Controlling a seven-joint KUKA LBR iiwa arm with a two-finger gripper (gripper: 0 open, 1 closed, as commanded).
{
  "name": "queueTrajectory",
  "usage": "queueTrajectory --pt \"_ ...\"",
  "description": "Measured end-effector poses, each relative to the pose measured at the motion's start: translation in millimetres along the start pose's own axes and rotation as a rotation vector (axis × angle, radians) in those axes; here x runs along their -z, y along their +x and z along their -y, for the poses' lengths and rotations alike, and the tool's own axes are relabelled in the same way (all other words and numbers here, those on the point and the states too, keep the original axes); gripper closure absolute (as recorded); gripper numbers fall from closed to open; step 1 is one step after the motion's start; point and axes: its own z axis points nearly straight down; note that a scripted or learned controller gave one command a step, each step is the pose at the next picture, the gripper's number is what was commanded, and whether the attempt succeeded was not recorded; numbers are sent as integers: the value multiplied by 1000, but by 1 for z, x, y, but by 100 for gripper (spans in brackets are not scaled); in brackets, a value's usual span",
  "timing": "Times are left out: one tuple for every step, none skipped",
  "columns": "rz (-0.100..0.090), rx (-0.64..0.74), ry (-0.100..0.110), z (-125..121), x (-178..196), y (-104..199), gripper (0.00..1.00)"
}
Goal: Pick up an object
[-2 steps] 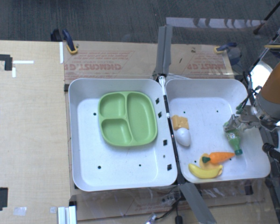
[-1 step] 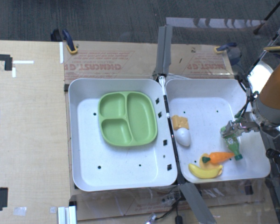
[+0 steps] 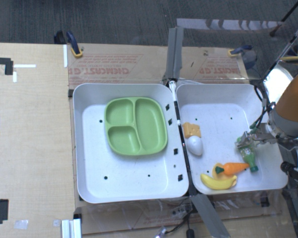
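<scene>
The right bin (image 3: 223,99) holds a tan cracker-like block (image 3: 191,130), a white egg (image 3: 194,145), an orange carrot with a green top (image 3: 232,168), a yellow banana (image 3: 218,182) and a green item (image 3: 250,160) near the right wall. My gripper (image 3: 246,143) hangs low at the bin's right side, just above the green item and right of the carrot's tip. The fingers are small and cluttered in this view.
The left bin (image 3: 89,167) holds a green three-compartment plate (image 3: 136,126). A grey divider (image 3: 175,58) rises behind the bins. Cardboard (image 3: 119,66) lies behind them. The arm's grey and orange body (image 3: 290,108) leans over the right bin's right edge.
</scene>
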Motion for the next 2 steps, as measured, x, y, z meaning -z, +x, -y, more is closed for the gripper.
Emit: queueTrajectory --pt "-1 -167 7 46 42 -9 100" --pt "2 -355 5 25 103 49 100"
